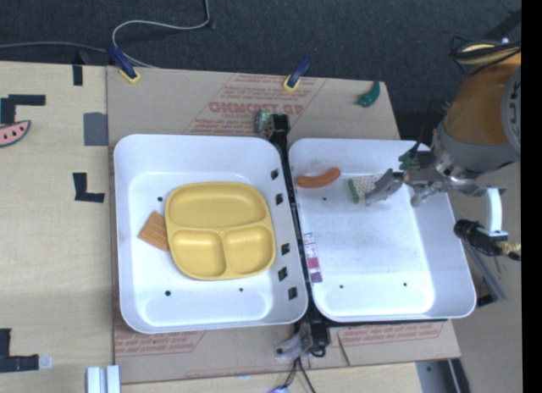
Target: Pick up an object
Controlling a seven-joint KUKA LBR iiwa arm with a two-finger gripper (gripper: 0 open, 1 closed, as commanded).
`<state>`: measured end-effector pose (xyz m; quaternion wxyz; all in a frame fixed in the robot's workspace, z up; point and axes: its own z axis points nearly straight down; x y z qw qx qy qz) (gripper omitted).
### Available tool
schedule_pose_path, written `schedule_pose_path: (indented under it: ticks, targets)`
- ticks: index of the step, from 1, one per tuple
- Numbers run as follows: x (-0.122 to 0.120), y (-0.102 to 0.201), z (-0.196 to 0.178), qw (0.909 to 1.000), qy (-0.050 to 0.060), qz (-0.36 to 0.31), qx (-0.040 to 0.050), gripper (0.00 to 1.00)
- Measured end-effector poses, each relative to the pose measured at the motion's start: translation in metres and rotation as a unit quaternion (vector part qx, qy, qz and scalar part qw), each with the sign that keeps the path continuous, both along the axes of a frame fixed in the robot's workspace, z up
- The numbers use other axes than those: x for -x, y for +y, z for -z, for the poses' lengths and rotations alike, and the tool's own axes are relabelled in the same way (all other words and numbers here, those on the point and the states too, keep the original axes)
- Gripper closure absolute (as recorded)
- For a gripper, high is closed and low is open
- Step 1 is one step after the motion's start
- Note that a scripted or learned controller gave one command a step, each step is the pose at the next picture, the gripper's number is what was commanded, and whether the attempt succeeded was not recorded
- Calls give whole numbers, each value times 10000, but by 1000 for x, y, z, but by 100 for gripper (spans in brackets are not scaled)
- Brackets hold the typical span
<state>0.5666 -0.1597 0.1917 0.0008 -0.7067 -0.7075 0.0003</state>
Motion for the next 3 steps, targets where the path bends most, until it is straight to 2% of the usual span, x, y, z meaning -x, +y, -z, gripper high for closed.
schedule_pose_path:
  ticks: [1,2,3]
  targets:
    - [-84,17,100,10000,-81,-9,24,0]
    - [-85,16,89,9999,-103,-16,49,100]
    - [-85,16,89,9999,-109,-17,50,0]
